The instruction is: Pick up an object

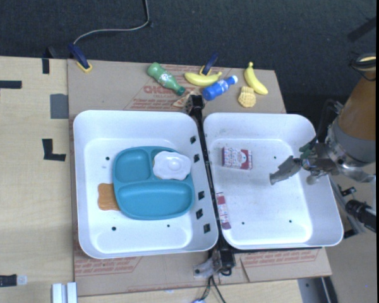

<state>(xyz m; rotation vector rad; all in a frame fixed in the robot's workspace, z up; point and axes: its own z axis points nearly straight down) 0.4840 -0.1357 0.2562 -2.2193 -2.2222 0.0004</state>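
A small red and white carton (pixel 236 158) lies in the right bin (pixel 316 229), near its back left. My gripper (pixel 298 172) hangs over the right side of this bin, to the right of the carton and apart from it. It is open, and nothing sits between its fingers (pixel 282 172). A flat red and white packet (pixel 221 209) lies against the bin's left wall. In the left bin (pixel 91 232) a blue divided plate (pixel 153 188) carries a white object (pixel 172 165), and an orange piece (pixel 105 196) pokes out from under the plate's left edge.
Behind the bins on the cardboard lie a green bottle (pixel 165 77), a yellow banana (pixel 203 77), a blue bottle (pixel 219 88), a second banana (pixel 256 79) and a yellow corn piece (pixel 246 96). A cable (pixel 123 27) trails across the dark floor at the back.
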